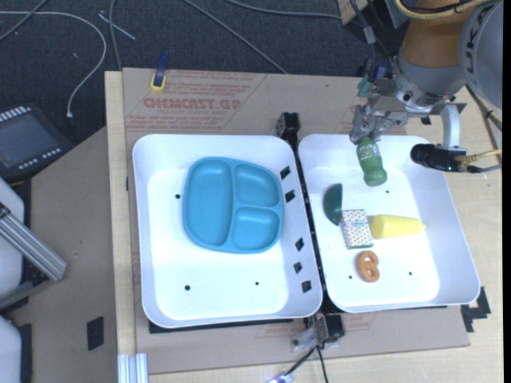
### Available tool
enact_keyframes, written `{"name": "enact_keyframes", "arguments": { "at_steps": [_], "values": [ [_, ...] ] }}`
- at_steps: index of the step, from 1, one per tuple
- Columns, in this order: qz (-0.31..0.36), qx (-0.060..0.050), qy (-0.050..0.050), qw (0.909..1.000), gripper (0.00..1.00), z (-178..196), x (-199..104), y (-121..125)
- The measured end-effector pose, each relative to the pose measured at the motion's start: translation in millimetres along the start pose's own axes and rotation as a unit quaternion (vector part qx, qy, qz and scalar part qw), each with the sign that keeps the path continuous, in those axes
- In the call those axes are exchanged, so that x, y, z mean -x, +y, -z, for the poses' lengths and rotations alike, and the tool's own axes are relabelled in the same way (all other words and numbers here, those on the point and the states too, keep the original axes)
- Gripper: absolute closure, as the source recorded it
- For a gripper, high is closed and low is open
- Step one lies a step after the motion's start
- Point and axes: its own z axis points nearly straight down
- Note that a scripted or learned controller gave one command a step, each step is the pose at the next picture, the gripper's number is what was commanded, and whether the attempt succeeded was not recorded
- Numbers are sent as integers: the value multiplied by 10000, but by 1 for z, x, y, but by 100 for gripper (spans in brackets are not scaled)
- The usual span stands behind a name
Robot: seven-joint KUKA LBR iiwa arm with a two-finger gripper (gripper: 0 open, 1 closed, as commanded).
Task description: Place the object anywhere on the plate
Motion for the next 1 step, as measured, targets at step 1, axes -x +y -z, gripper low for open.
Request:
{"name": "enact_keyframes", "arguments": {
  "at_steps": [1],
  "values": [
    [3,0,6,10000,100,5,-50,-7]
  ]
}}
